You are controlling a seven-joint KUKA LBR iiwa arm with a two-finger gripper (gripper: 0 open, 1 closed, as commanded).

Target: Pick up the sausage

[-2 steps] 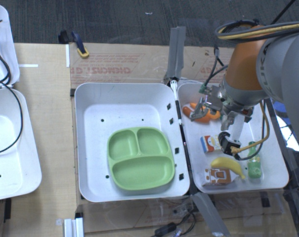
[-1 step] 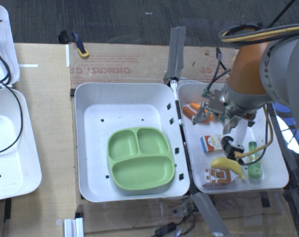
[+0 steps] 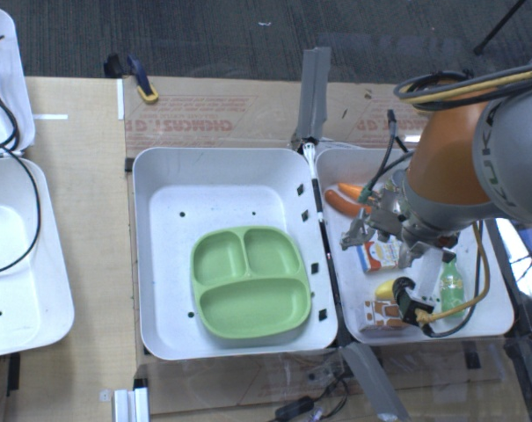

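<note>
The sausage (image 3: 339,202), reddish-brown and slim, lies at the back left of the right bin (image 3: 503,319), close to the wall between the bins. An orange piece (image 3: 351,189) rests just behind it. My gripper (image 3: 382,244) hangs over the middle of that bin, a little to the right of and nearer than the sausage. It is open, its fingers (image 3: 353,235) spread on either side of a small white carton (image 3: 382,255) below. Nothing is held.
The right bin also holds a green bottle (image 3: 451,282), a yellow item (image 3: 386,288) and a brown packet (image 3: 382,316) near the front. A green divided plate (image 3: 248,281) lies in the left bin (image 3: 156,236).
</note>
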